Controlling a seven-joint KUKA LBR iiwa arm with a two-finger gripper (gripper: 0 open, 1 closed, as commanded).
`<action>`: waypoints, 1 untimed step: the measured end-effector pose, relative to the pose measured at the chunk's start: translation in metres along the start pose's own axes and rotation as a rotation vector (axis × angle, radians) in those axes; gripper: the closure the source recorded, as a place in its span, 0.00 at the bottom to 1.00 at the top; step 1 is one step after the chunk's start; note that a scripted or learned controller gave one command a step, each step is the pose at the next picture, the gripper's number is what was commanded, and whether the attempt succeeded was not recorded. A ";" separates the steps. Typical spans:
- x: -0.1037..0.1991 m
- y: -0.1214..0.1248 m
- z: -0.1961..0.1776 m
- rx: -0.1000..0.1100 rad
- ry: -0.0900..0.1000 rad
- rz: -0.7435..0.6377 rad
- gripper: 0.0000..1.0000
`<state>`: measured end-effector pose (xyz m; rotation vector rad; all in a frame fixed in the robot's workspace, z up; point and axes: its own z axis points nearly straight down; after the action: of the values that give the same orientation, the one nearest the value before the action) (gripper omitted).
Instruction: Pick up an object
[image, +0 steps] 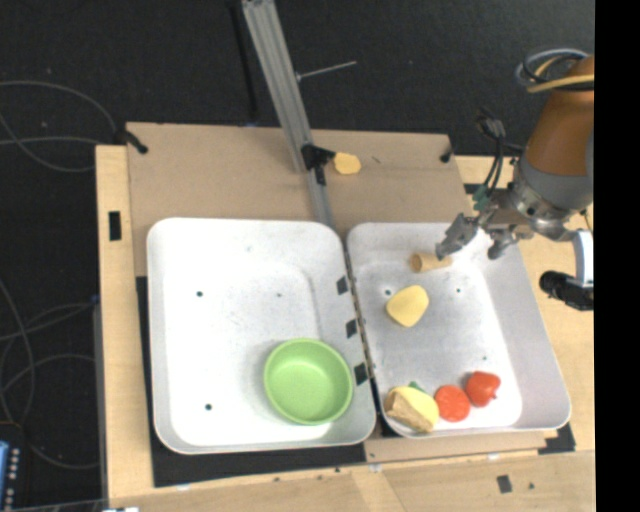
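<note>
Two white bins sit side by side. The right bin (520, 330) holds the gripper (474, 238) at its far edge, fingers spread, gripping nothing; a small tan piece (428, 262) lies just beside it.

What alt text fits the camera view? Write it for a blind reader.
A grey arm's two-finger gripper hovers by a small tan cork-like piece in the right white bin, above a pale yellow lump. A round green plastic bowl sits in the left white bin.

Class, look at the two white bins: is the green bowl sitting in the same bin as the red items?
No, the green bowl sits in the left bin, while the red items lie in the right bin.
</note>
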<state>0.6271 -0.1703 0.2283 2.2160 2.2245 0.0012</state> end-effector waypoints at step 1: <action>0.000 0.000 0.000 0.000 -0.001 -0.001 0.00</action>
<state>0.6270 -0.1704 0.2283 2.2151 2.2250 0.0001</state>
